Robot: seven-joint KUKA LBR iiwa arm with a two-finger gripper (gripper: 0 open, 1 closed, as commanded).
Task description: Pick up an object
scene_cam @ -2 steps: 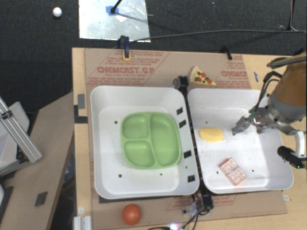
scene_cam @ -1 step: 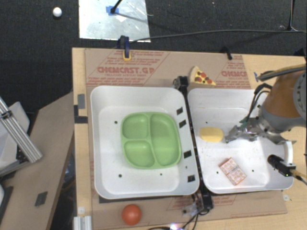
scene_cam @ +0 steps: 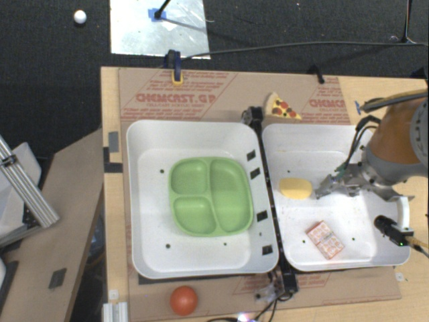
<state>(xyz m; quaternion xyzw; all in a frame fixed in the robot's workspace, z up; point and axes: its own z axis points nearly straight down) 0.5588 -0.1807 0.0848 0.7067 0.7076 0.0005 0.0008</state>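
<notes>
In the right bin (scene_cam: 335, 136) a yellow oval object (scene_cam: 295, 188) lies near the left wall. A pink textured block (scene_cam: 325, 239) rests closer to the front wall. My gripper (scene_cam: 326, 186) is low over the bin floor just right of the yellow object, close to its edge. Whether it touches the object I cannot tell. The arm's orange band (scene_cam: 402, 134) rises above the bin's right side. Nothing is visibly held.
The left bin (scene_cam: 144, 153) holds a green divided plate (scene_cam: 211, 196). A toy pizza slice (scene_cam: 283, 107) lies on the board behind the bins. A red ball (scene_cam: 183, 300) sits on the board in front of the left bin.
</notes>
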